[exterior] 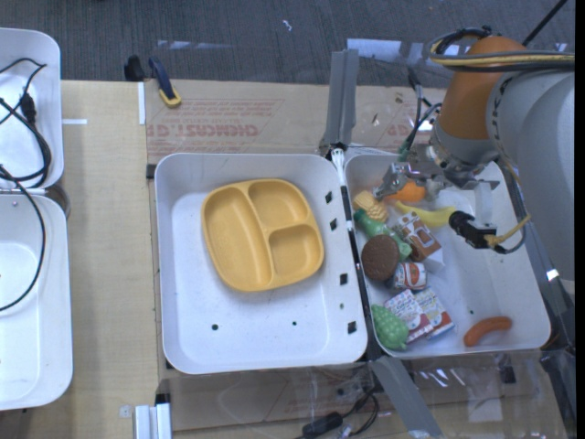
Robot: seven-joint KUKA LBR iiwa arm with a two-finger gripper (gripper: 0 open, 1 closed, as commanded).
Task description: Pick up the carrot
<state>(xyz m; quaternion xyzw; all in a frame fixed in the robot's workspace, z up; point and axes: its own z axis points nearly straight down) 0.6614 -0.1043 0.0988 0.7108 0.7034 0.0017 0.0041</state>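
Note:
An orange carrot (pixel 412 191) lies at the back of the right bin (pixel 512 286), between a corn cob (pixel 370 206) and a yellow banana (pixel 430 215). My gripper (pixel 409 179) is low over the bin's back left part, right at the carrot and partly covering its top. The grey arm with its orange band (pixel 475 90) reaches in from the upper right and hides the bin's far corner.
The right bin also holds a brown round toy (pixel 380 256), small printed packets (pixel 419 314), a green piece (pixel 388 329) and an orange-red sausage (pixel 487 329) near the front. A yellow divided plate (pixel 262 233) sits in the left bin (pixel 183 318).

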